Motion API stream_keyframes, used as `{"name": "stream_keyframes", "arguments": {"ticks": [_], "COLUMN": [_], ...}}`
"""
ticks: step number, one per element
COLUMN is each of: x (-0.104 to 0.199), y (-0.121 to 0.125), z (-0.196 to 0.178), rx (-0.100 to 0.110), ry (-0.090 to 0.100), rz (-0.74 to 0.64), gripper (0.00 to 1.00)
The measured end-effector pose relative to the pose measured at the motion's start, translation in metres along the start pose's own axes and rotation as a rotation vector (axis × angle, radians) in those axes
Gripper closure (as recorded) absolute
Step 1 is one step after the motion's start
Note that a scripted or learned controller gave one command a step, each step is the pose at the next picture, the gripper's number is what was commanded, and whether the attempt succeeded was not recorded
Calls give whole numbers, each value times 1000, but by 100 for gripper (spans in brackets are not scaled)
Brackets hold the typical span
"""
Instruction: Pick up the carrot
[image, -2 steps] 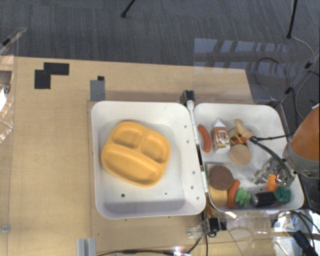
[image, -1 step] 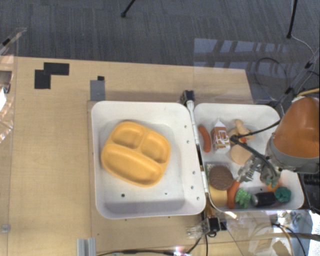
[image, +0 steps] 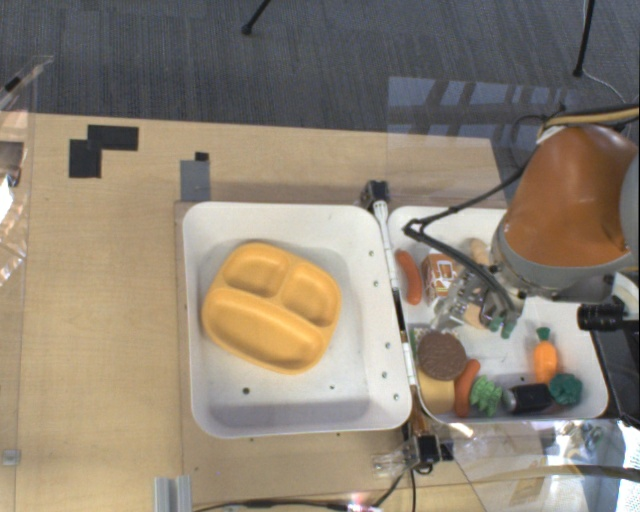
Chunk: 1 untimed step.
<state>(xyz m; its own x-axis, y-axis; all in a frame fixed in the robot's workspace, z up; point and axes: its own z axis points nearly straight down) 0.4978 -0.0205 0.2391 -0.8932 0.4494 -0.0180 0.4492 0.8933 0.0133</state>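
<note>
A yellow divided plate (image: 272, 306) fills the left bin (image: 215, 400). In the right bin (image: 595, 400), the gripper (image: 470, 305) hovers at centre; whether open or closed, I cannot tell. The carrot (image: 544, 360) lies lower right, apart from it.

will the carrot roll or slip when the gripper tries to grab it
The carrot looks like a small, smooth, tapered plastic toy, so it is probably stiff and light. Its rounded sides may slip between fingers or roll if nudged. Broccoli and a dark piece lie close by and might get bumped.

carrot (image: 544, 358) in right bin (image: 596, 405)
</note>
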Motion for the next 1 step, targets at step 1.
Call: {"name": "stream_keyframes", "arguments": {"ticks": [1], "x": [-76], "y": [-63], "z": [98], "rx": [8], "ry": [15], "rz": [-496], "gripper": [100]}}
